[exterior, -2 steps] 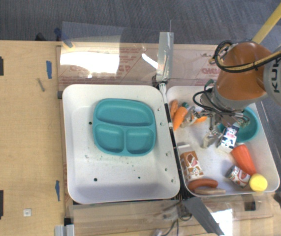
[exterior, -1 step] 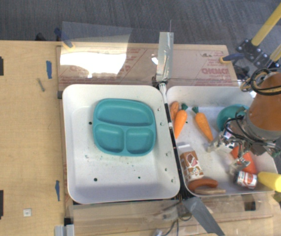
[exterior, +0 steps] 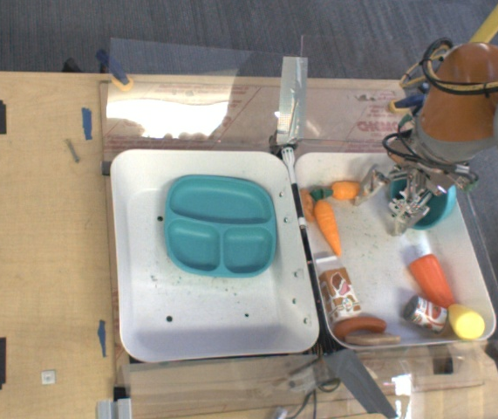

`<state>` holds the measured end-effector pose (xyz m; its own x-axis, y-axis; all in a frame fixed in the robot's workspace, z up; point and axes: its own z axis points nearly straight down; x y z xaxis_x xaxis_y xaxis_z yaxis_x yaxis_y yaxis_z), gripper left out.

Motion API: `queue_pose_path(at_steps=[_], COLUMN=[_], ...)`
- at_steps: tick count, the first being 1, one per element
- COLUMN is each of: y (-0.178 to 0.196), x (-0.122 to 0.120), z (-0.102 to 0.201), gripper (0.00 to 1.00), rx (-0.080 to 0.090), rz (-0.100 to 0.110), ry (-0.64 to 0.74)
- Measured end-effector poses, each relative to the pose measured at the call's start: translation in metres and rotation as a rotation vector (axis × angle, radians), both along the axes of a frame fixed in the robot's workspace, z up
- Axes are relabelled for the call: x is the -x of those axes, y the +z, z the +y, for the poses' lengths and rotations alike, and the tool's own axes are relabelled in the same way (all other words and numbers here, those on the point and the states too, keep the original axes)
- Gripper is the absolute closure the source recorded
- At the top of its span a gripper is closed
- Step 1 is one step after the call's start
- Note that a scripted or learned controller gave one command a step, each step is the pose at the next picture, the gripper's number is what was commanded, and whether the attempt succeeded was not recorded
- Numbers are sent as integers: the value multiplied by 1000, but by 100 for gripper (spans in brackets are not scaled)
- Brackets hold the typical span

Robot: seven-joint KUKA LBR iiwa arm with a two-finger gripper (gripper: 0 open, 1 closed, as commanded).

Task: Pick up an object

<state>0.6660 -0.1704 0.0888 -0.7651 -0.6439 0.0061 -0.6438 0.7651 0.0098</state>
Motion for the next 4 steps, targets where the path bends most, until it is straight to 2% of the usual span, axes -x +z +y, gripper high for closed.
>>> queue_pose_path(at_steps=[1, 2, 3, 4], y=[-2, 1, 1, 8], x=[12, 132, 49, 167], z=[-48, 7, 70, 42], gripper=[0, 0, 0, 0], rx=[-3, 2, 1, 2], rz=[-14, -20, -26, -14], ry=[73, 196, 241, 42])
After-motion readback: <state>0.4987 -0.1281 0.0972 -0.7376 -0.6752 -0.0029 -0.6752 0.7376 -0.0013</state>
